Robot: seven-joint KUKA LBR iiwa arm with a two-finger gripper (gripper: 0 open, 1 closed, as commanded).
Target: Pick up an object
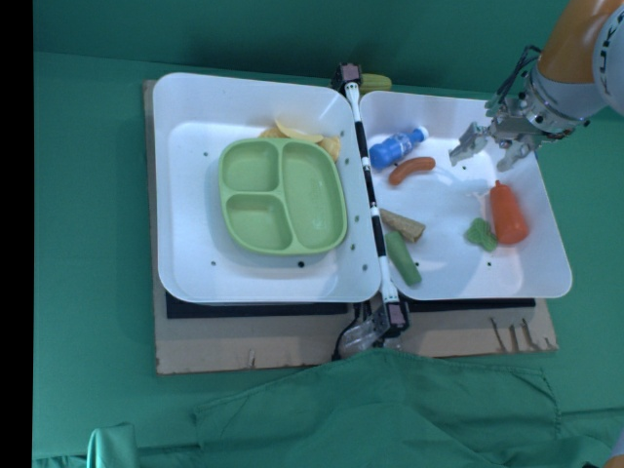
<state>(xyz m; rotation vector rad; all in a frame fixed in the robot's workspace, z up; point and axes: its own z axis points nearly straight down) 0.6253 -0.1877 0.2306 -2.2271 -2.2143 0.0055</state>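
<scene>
Here, claw [490,143] spread wide and gripping nothing, above right bin [546,271], sausage [411,170] and blue bottle [397,147] nearby, carrot [507,214] below.

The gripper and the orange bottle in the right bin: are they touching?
Apart. The camera view shows white bin floor between the gripper and the top of the orange bottle, which lies below it with nothing between the open fingers.

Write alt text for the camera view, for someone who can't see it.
A grey robot arm's gripper hovers open over the right white bin, which holds a blue bottle, a sausage, an orange bottle, a green cucumber and other toy foods. The left white bin holds a green divided plate with yellow chips behind it.
</scene>
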